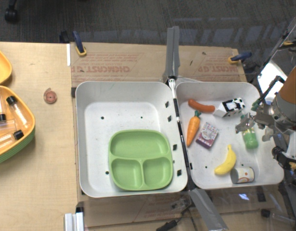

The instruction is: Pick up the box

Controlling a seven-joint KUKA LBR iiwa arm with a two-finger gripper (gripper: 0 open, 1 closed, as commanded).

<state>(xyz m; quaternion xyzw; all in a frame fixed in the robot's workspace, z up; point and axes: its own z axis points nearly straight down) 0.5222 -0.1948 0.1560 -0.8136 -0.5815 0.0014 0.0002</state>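
1. We see the box — small, flat, pink-purple with printed faces — lying near the middle of the right bin.
2. Just beside it lies a tapered orange carrot; a curved yellow banana sits nearer the bin's front edge.
3. The metallic end effector hovers by the right edge — we cannot tell its grip.
4. The left bin holds a smooth green divided plate.

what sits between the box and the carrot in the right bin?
Nothing: bare bin floor separates the box from the carrot, seen in the camera view.
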